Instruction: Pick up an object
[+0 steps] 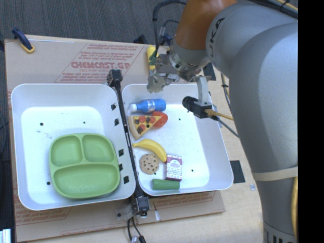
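Observation:
The right bin [215, 151] holds a blue bottle [149, 106] lying on its side, a pizza slice [147, 123], a banana [152, 147], a round cookie [149, 163], a small red box [174, 167] and a green block [165, 184]. My gripper [158, 83] hangs over the far rim of that bin, just above and behind the blue bottle. Nothing shows between its fingers, and I cannot make out how far apart they stand. The grey arm with its orange band fills the upper right.
The left bin [30, 105] carries a green divided plate [84, 164]. Cardboard with red print [96, 62] lies behind the bins. A black clamp [115, 77] sits at the divider between the bins. A yellow object [151, 54] lies behind the gripper.

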Available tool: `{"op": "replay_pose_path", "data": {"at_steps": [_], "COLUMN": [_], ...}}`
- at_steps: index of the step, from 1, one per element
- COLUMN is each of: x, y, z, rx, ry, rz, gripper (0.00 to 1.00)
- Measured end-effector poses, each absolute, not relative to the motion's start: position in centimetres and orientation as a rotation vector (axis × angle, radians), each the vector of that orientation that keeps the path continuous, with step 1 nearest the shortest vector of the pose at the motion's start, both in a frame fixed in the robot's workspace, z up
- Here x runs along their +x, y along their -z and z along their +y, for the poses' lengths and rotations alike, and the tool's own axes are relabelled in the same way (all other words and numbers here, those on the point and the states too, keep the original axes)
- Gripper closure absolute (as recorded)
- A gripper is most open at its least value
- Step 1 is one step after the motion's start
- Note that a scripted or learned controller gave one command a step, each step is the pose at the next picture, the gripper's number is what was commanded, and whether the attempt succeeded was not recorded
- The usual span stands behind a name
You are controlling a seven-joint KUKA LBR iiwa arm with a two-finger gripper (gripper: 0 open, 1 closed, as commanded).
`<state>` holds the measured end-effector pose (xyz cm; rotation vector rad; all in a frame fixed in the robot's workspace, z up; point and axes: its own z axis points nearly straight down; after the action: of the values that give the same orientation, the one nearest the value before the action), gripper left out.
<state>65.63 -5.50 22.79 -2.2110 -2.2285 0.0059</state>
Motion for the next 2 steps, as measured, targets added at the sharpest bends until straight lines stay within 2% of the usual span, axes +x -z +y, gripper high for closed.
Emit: {"op": "replay_pose_path", "data": {"at_steps": [1, 2], "x": [60.4, 52.5], "y": [-20.4, -22.0], "z": [-5.9, -2.6], "rx": [-2.212, -2.21], "ry": [-0.007, -0.005], "rz": [-2.227, -2.229], "gripper": [1.0, 1.0]}}
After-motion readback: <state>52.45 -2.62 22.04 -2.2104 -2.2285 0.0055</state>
